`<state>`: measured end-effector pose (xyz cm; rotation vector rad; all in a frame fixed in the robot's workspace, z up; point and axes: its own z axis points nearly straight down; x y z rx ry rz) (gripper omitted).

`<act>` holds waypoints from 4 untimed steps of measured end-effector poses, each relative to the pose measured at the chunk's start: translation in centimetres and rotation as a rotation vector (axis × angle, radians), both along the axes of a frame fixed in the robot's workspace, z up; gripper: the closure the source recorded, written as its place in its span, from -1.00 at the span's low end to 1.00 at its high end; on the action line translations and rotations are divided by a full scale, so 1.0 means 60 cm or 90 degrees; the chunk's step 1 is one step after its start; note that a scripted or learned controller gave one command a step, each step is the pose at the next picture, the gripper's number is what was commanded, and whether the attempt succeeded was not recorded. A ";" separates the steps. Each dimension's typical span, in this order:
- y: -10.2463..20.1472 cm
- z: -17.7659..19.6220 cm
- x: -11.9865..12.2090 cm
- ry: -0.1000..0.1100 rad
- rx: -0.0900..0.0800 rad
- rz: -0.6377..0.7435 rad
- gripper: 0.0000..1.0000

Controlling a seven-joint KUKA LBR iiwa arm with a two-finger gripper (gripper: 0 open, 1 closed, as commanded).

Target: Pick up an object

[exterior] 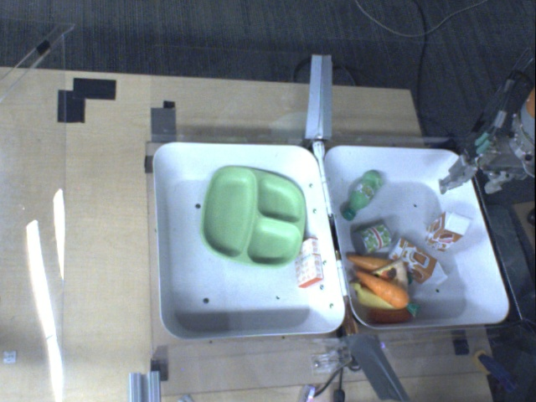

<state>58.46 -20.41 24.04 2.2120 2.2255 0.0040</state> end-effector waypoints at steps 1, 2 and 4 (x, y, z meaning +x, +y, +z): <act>0.105 -0.205 0.048 0.002 0.001 -0.091 -1.00; 0.082 -0.252 -0.109 -0.004 0.002 -0.067 -1.00; 0.176 -0.195 -0.160 -0.001 0.002 -0.242 -1.00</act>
